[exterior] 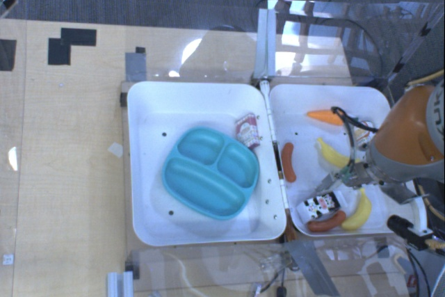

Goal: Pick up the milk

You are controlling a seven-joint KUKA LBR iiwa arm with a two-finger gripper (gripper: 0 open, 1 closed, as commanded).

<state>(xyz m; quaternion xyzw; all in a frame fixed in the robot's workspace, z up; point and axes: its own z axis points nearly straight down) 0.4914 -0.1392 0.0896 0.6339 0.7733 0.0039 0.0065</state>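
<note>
**Approach to the milk carton in the right bin**

The gripper [338,181] hangs low over the right bin [379,97], with the milk [321,204], a small carton with a black-and-white cow print, lying just below and to its left, near the bin's front wall. How far the gripper stands open cannot be told at this slant, and nothing is seen between its tips. Judged from this, the step in hand is the final alignment and descent. To do it well, the tips should come down astride the carton's short sides, centred on its body, and close only once they are low around it.

Crowding is the main hazard. A red sausage [327,222] lies touching or nearly touching the carton's front edge, and a banana [359,211] sits just right of it; either could be caught or nudged. A second banana [332,154] lies just behind the gripper, a second sausage [288,162] farther left, and a carrot [325,117] well behind. In the left bin [142,149], well apart, rest a blue divided plate [211,172] and a small red packet [247,130].
</note>
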